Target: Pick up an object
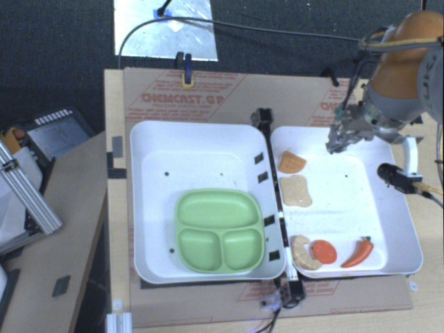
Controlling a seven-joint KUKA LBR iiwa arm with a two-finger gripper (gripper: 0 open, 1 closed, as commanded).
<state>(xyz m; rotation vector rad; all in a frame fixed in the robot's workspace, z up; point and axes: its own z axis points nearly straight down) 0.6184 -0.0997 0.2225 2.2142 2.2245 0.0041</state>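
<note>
Lowest in frame, a red chili pepper (357, 253), tomato (324, 251) and bread pieces lie in the right bin (395, 217). Upper right, the claw (338, 144) hangs above that bin's far edge, grip unreadable.

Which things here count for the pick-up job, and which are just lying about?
For the job:
gripper
orange piece
beige slice
tomato
chili
pale piece
right bin

Lying about:
green tray
left bin
foil sheet
clamp
</note>
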